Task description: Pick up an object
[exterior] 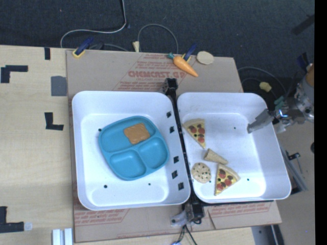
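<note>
Pizza slices point(196, 131), a wedge point(215, 157) and a cookie point(201, 172) lie loose, left of and below the gripper point(257, 124), which hovers holding nothing; finger spread unclear.

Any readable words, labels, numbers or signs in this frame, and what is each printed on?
"CHEMCAST GP", in red on the brown cardboard sheet under the two shallow white bins; the last letters are uncertain.
Other red print along the cardboard's edges: too small and blurred to read.

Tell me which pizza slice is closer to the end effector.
The upper pizza slice, by the divider at the right bin's top left. The other slice lies lower, beside the cookie.
</note>
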Available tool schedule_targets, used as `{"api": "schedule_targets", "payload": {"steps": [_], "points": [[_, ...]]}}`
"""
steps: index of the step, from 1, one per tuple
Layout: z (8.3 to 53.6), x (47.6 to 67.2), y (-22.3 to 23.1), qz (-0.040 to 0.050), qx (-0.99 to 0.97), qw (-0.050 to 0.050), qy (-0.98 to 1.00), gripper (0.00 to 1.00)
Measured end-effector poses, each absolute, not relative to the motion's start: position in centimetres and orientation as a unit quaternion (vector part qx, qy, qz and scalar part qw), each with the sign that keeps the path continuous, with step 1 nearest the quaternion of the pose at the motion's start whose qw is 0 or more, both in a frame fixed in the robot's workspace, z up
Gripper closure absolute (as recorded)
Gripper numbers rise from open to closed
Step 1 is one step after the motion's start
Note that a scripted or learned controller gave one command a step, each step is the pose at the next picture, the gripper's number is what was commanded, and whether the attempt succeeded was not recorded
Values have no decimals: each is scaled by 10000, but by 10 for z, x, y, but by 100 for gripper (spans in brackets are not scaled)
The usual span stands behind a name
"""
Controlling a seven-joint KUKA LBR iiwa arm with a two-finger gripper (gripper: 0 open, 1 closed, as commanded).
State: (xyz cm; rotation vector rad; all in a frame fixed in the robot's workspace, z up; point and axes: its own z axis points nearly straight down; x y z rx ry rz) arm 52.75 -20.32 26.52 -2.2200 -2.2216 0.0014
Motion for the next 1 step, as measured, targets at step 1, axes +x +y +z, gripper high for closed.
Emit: {"api": "schedule_targets", "payload": {"steps": [1], "points": [[189, 491, -135, 19, -7054, 61, -7087, 0]]}}
